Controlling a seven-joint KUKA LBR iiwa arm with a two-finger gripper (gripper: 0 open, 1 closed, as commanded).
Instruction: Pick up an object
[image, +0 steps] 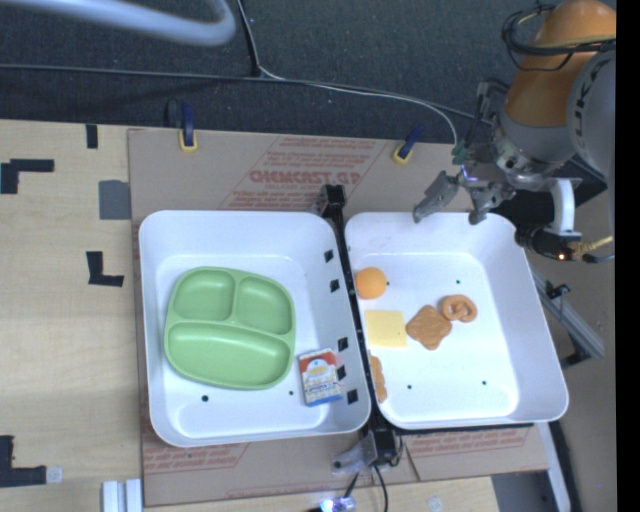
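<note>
Above the right bin's far edge, the gripper (455, 208) hangs with its two fingers spread apart and nothing between them.

Taking the right bin (520, 330) as a clock face: an orange ball (371, 283) lies at about ten o'clock near the left wall, a yellow square slice (385, 328) sits just below it at nine, a brown toast-shaped piece (429, 327) touches the slice's right side near the centre, and a small pretzel-like ring (460, 309) lies just beside that toward two. The left bin (160, 250) holds a green divided plate (230, 328) near its centre and a small carton (319, 377) at five o'clock.
</note>
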